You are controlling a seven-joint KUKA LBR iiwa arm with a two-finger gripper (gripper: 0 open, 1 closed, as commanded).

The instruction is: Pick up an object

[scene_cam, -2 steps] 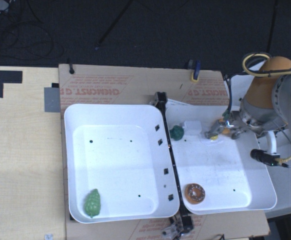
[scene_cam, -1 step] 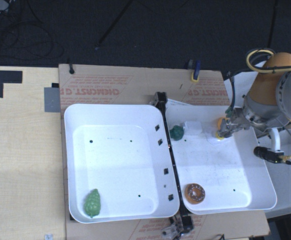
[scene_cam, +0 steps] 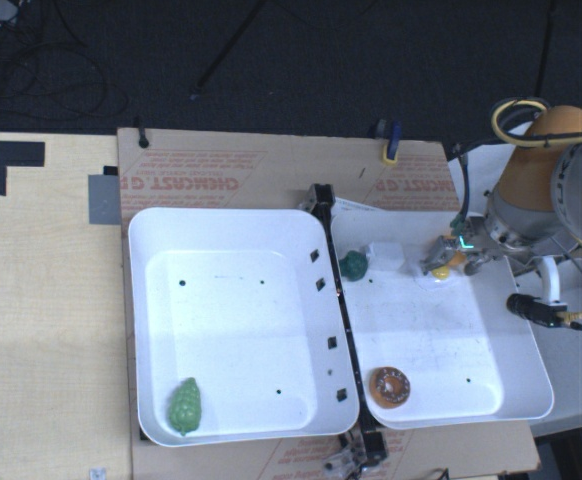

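Two bins — lettuce left, donut right; gripper state unclear.

One fixed camera looks down at a slant from above the bench, taking in both bins.

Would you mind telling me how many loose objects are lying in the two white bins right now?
3. A green lumpy object in the left bin's near-left corner, a teal ball by the right bin's far-left wall, and a doughnut at its near-left. The arm may hide others.
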